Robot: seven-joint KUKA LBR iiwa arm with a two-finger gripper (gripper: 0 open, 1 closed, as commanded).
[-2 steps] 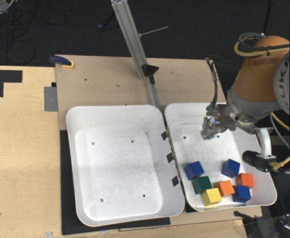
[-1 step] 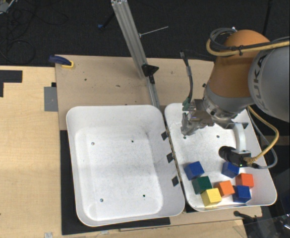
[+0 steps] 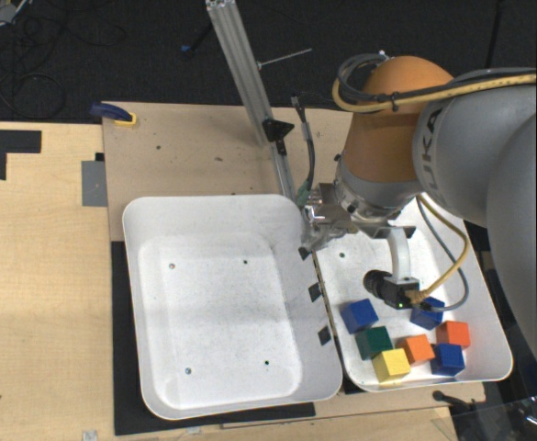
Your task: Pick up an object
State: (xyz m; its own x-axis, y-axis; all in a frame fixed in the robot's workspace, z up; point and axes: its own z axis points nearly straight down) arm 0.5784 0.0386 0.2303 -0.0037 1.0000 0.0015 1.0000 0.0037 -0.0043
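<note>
Gripper (image 3: pixel 320 223) is hovering at frame centre, over the right bin's (image 3: pixel 355 269) left rim; its opening cannot be told. Coloured cubes (image 3: pixel 419 347) are lying clustered at frame lower right, inside this bin.

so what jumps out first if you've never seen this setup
The big grey arm with its orange band comes first, reaching in from the right and hanging over the right bin. Next come the bright blocks bunched in that bin's near corner, among them a blue block, a green block and a yellow block.
</note>
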